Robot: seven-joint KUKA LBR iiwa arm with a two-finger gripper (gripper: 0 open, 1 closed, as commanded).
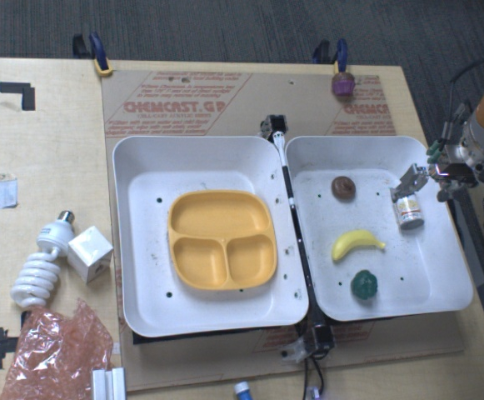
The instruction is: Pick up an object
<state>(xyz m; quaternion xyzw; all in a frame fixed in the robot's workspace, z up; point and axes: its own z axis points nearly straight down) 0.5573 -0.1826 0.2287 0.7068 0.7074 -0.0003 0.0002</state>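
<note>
The right bin (441,294) holds a yellow banana (356,244), a round brown piece (343,187), a dark green lump (363,284) and a small silver can (408,213) with a red label. My gripper (429,177) hangs over the bin's right side, just above and to the right of the can. Its metal tip sits close to the can's top, and I cannot tell whether they touch. The grey arm (483,132) comes in from the right edge.
The left bin (142,298) holds a yellow divided plate (222,240). A purple object (343,83) lies on the board behind the right bin. A light bulb (42,269), a white cube (90,252) and crumpled pink plastic (54,352) lie left of the bins.
</note>
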